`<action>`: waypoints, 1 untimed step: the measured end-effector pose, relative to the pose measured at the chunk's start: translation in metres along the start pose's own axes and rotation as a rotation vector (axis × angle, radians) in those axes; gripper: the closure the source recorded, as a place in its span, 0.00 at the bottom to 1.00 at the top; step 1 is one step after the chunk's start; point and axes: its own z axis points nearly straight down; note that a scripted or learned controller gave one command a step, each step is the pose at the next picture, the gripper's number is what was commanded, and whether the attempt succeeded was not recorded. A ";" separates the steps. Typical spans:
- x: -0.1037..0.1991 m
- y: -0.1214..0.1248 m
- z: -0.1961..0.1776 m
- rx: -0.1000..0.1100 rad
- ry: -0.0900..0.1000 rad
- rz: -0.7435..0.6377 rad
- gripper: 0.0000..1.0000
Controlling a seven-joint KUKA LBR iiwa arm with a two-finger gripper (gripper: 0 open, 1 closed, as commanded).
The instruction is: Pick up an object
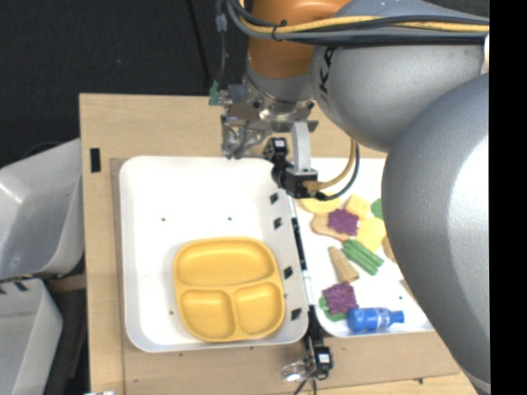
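While jaws hang at left bin's far rim, can't tell if open or shut; nothing seen held. Objs: yellow tray in left bin, toys in right bin. Risk: closing on rim, empty grab.

left bin: open floor | yellow tray fills front | right bin: crowded
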 end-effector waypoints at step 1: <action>0.030 -0.036 0.179 0.021 -0.004 0.005 1.00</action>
